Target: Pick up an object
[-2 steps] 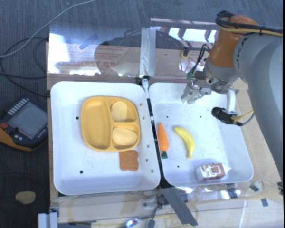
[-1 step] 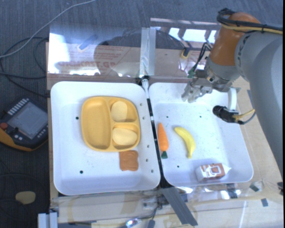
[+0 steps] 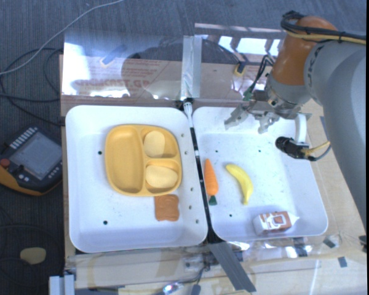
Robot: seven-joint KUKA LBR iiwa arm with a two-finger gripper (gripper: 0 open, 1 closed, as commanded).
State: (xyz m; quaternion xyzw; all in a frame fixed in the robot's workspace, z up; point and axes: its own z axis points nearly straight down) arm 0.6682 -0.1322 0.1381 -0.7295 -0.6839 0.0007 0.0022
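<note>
Glossy white plastic bins [image 3: 135,241], matt yellow tray [image 3: 126,158] (smooth plastic)

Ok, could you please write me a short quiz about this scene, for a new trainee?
1. True or false: the banana lies in the same bin as the yellow tray.
2. Which item lies nearest the divider between the bins? A) carrot B) carton C) banana
3. Fill in: the end effector hangs over the ___ bin, at its far edge.

Key
1. False. The banana is in the right bin; the tray is in the left bin.
2. A. The carrot lies right beside the divider.
3. Right. It holds nothing; its fingers are spread apart.
</note>
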